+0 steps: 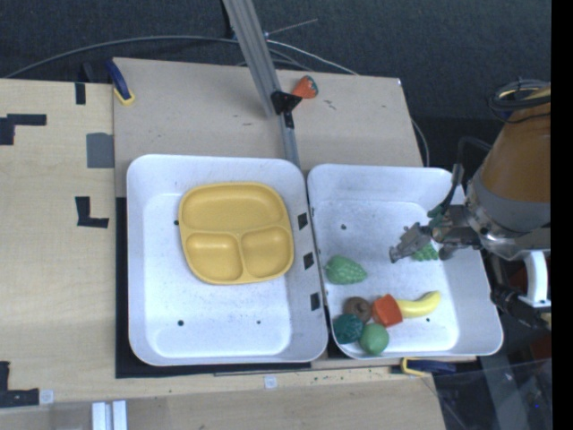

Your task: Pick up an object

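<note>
Arm: I see it coming in from the right, orange band above the wrist, gripper (410, 247) low over the right bin (376, 186).
Gripper: I can't tell how it stands; a small green thing (428, 252) sits right at it, and I can't say whether that is gripped or just beside.
Pile: I count a pale green lump (345, 270), a brown ring (358, 308), a teal piece (347, 329), a green ball (374, 339), an orange block (387, 311) and a banana (419, 305), crowded at the near end of the right bin.
Nearest pick: the lump, lying apart from the rest, just left of and below the gripper.
Handling: I judge these to be light toy foods, probably smooth plastic or foam, likely to skid or roll if nudged.
Hold: I'd close across the lump's narrow width, straight down.
Risk: the banana touches the block, so a grab there could drag both.
Left bin (143, 240): a yellow tray (237, 233) with compartments, well apart from the action.
</note>
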Robot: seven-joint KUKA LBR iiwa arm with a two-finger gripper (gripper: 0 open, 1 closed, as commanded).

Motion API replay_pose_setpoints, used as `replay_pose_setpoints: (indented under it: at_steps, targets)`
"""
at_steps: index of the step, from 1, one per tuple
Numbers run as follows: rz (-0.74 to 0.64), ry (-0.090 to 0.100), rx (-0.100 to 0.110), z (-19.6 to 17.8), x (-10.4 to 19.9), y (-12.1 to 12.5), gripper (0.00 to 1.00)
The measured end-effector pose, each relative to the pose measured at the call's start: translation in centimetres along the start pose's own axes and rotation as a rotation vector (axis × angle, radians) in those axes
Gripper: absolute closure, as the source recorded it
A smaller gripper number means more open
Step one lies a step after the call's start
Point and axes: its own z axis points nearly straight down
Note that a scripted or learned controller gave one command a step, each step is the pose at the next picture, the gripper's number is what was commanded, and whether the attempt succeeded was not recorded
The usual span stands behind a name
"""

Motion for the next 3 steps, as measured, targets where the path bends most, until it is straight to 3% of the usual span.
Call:
replay_pose_setpoints:
  at_steps: [1, 3]
  targets:
    - [0.0, 0.0, 0.0, 0.0, 0.0, 0.0, 0.0]
    - [0.001, 0.001, 0.006, 11.0, 0.8, 0.4, 0.0]
